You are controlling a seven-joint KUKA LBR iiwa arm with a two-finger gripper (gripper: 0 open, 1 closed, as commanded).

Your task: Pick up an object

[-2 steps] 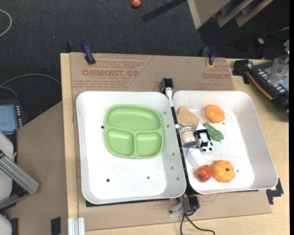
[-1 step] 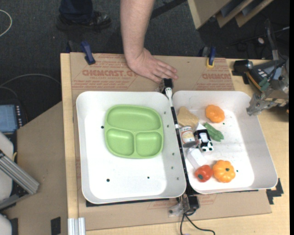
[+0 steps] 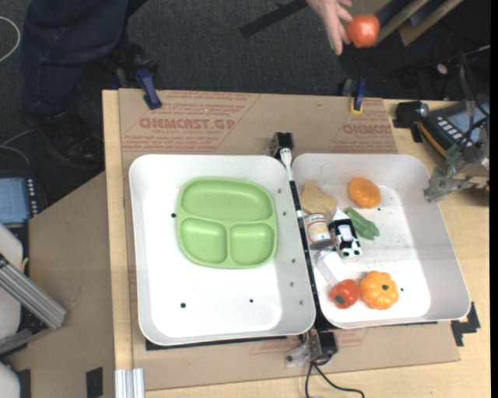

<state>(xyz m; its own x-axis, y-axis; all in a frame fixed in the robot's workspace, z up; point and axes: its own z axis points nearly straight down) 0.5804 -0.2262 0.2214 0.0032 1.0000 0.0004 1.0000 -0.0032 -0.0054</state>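
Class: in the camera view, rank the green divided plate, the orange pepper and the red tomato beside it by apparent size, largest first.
1. green divided plate, by far the largest.
2. orange pepper.
3. red tomato, slightly smaller than the pepper beside it.

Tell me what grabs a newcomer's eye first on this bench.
The green divided plate stands out, lying alone in the left bin. The right bin holds a cluster of small things: an orange pepper beside a red tomato near the front, another orange piece toward the back, and a black-and-white toy in the middle. At the top, a hand holds a red ball.
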